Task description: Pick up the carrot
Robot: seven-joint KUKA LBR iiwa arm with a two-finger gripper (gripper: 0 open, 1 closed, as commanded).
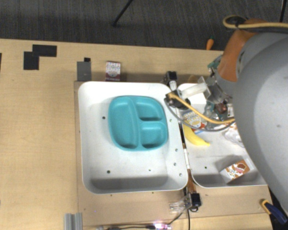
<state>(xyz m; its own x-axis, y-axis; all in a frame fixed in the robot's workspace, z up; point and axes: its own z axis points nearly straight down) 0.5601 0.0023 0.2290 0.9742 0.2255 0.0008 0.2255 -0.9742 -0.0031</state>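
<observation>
Scanning from the left, we are seeing a tan wooden surface (pixel 33 143) with black marks near its far edge. Next we are looking at the left white bin (pixel 93 176), where a teal divided plate (pixel 137 122) is lying flat near the middle. A small patterned box (pixel 113 70) is standing on the surface just beyond that bin. Moving right, we are finding the right white bin (pixel 216 180), holding a banana (pixel 196 139) close to its left wall and a small brown-and-white packet (pixel 235 170) nearer its front. Yellow cables are looping over the bin's far part. The grey arm (pixel 271 114) is covering much of this bin, and the gripper (pixel 216 107) is sitting low among the clutter; we cannot tell how it is set. We cannot make out the carrot anywhere.
</observation>
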